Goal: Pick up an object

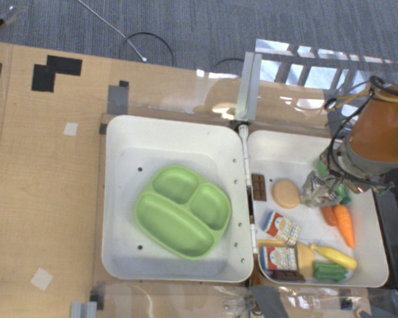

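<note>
Clutter is all on one side here, which I reckon is the whole point of the setup. The right bin (376, 271) holds the pile of toy food, and the left bin (115, 251) has just a green divided plate (184, 211) sitting in the middle of it, so it looks like one bin is the source and the other is somewhere to put things.

The arm comes in from the right with its orange band (389, 126) up top, and the pincer (319, 191) is down low in the right bin, near the back. It's right between a tan round thing, maybe a bun or potato (286, 194), and the carrot (345, 224). Honestly can't tell whether it's spread or closed, since the wrist hides most of it from this angle, and I can't see anything actually held in it.

Nothing's been lifted as far as I can make out. The rest of the stuff lies toward the front of that bin: a chocolate bar (258, 187) along the dividing wall, a little snack packet (282, 226), a banana (334, 255), and something green (330, 271) below it.

My guess is it's going for the carrot or the bun, since those are nearest. They're packed close, so a nudge instead of a grab seems pretty likely.
</note>
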Motion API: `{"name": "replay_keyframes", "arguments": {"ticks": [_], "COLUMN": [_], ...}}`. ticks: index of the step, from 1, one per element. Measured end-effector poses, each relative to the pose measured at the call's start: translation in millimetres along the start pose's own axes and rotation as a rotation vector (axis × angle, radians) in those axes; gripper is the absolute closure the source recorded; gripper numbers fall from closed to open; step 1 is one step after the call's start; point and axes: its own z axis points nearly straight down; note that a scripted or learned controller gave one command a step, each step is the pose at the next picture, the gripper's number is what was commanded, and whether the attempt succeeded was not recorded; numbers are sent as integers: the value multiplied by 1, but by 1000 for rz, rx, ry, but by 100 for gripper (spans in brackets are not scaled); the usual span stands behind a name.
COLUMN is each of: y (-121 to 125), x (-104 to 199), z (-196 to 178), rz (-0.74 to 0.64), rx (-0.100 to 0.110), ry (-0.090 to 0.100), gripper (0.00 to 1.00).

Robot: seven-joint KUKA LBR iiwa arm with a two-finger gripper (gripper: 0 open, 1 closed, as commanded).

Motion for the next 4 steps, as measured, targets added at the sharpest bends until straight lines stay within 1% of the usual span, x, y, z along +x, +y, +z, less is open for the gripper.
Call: {"name": "replay_keyframes", "arguments": {"ticks": [1, 2, 3, 4], "y": [-8, -3, -6, 13], "x": [41, 33, 30, 60], "z": [0, 1, -14, -41], "rz": [-403, -411, -409, -809], "rx": [0, -6, 4, -10], "ry": [3, -6, -11, 3], "gripper": [100, 0, 100, 100]}}
